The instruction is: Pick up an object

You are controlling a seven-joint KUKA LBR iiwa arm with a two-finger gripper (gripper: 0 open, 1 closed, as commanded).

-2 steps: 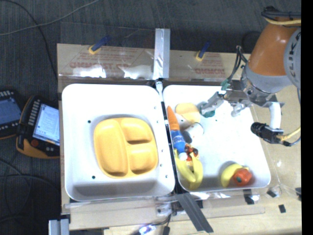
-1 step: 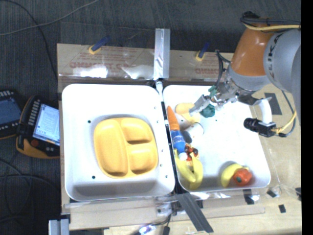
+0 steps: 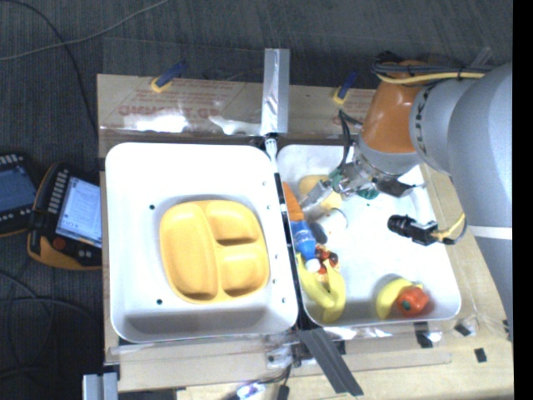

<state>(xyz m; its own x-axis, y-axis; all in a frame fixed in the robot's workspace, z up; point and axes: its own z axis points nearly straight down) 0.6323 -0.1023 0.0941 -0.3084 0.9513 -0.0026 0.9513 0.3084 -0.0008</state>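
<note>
My gripper (image 3: 326,192) is low over the upper left part of the right bin (image 3: 366,257), reaching in from the right. Right beneath and beside it lie a pale yellow rounded object (image 3: 311,184) and a small white cylinder (image 3: 335,219). Along the bin's left wall are an orange stick-like item (image 3: 289,202), a blue bottle (image 3: 304,242) and a yellow banana-shaped toy (image 3: 326,294). A yellow and red fruit toy (image 3: 401,298) rests in the near right corner. The view does not show anything clearly held.
The left bin (image 3: 133,182) holds a yellow divided plate (image 3: 215,248). A raised divider (image 3: 281,223) separates the two bins. The grey arm (image 3: 466,140) covers the right bin's far right corner. A handheld controller (image 3: 67,215) lies off the bench at left.
</note>
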